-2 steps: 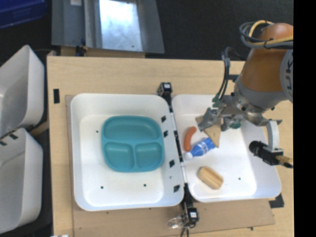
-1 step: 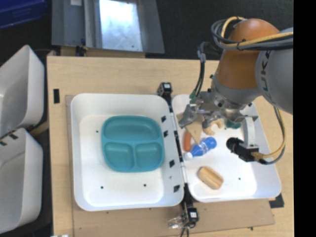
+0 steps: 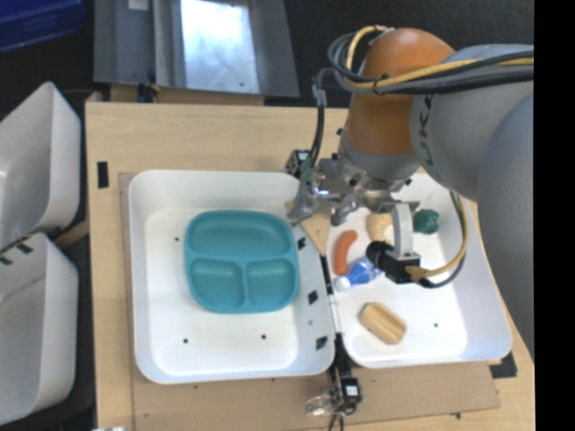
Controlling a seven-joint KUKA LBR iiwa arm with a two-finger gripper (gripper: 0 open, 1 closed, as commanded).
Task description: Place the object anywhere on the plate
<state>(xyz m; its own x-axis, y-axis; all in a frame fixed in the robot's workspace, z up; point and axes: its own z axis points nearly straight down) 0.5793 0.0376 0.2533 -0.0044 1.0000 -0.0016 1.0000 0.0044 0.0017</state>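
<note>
Tool (image 3: 334, 206) hangs over the right bin (image 3: 449, 330); its state cannot be determined. Teal plate (image 3: 241, 260) lies in the left bin (image 3: 162, 348), at 9 o'clock from the orange sausage (image 3: 343, 251).

camera view: fixed overhead | slanted down | both bins (image 3: 144, 241) in frame | arm from right

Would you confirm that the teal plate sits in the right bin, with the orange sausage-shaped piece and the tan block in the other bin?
Not quite: the camera view shows the teal plate in the left bin. The orange sausage-shaped piece and the tan block do lie in the other bin, the right bin.
</note>
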